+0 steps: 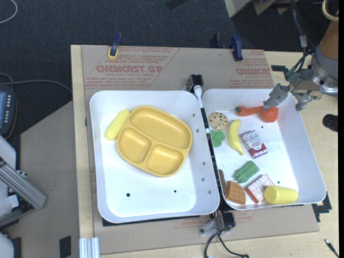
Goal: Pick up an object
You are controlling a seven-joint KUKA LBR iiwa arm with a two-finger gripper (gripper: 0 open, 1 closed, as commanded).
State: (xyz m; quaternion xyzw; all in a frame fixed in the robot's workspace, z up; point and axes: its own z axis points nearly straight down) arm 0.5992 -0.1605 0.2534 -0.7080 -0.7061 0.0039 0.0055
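Near edge of the right bin [314, 165]: yellow cup [280, 194], waffle [235, 192]. Mid-bin, banana [235, 136] beside cookie [217, 121]. Far side, gripper [277, 102] hovers over the carrot [259, 112]; how its jaws stand, I cannot tell.

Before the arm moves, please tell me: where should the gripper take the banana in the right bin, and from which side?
Probably at the middle of the banana, from above. It lies flat and curved, long axis running up and down the view, so the fingers should close across its narrow width. The green piece on its left and the small packet on its right leave narrow gaps. The gripper is near the carrot.
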